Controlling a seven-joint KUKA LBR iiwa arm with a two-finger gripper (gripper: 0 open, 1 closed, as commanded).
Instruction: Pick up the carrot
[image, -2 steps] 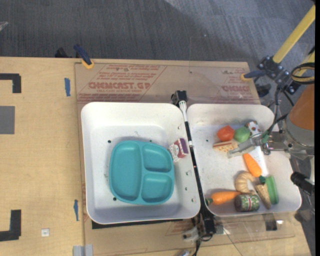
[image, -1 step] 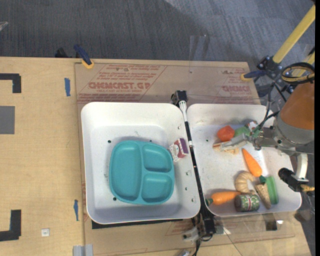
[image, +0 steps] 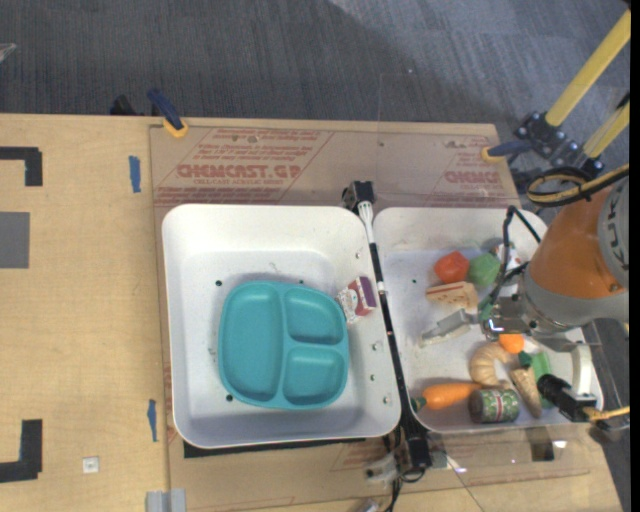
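Left bin (image: 190, 300) holds 1 teal divided plate (image: 283, 343). Carrot (image: 452, 395) lies along right bin's (image: 400, 250) near edge, beside green can (image: 496, 404). My end effector (image: 487, 322) hovers above the carrot, amid food items; grip state: cannot tell.

The brown cardboard sheet (image: 300, 165) under the bins bears red print reading roughly "CHEMCAST GP".

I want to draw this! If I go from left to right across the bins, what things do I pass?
Teal divided plate → small purple-and-white packet → carrot → green can → grey-and-orange robot arm.
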